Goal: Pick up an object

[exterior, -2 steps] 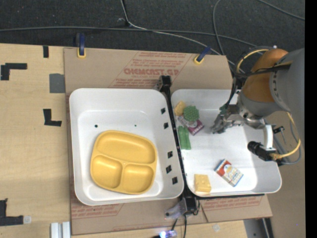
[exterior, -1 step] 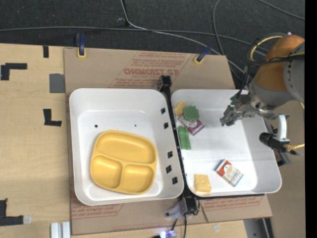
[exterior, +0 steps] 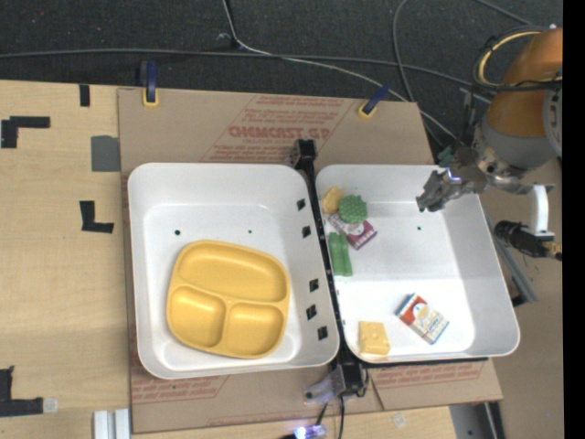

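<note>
My gripper (exterior: 435, 194) hangs over the far right part of the right bin (exterior: 457, 245), with nothing visible between its dark fingers. Along that bin's left wall lie a small yellow piece (exterior: 331, 199), a green round object (exterior: 353, 208), a purple-and-white packet (exterior: 363, 235) and a green stick (exterior: 340, 255). A yellow cheese-like block (exterior: 373, 338) lies at the bin's near edge. A small red, white and blue box (exterior: 421, 318) lies to the block's right. All of these sit well apart from the gripper.
The left bin (exterior: 155, 208) holds a yellow divided tray (exterior: 228, 298). Black clips (exterior: 314, 283) run along the divider between the bins. Cables cross the dark backdrop behind the bench. The arm's grey and orange wrist (exterior: 523, 90) rises at the right.
</note>
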You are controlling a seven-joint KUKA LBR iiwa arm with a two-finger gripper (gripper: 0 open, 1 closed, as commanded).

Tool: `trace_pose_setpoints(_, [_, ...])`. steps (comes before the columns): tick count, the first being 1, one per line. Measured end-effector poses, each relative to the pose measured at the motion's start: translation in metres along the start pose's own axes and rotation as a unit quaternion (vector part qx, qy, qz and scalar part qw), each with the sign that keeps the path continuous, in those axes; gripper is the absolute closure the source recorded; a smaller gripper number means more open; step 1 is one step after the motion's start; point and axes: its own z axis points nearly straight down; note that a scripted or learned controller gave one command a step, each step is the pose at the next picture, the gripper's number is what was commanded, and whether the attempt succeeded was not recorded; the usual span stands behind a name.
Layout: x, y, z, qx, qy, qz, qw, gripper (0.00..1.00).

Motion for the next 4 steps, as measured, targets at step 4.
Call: trace_pose_setpoints(4, [0.165,-0.043,-0.024,0.004,0.001,-0.002,1.0,1.0])
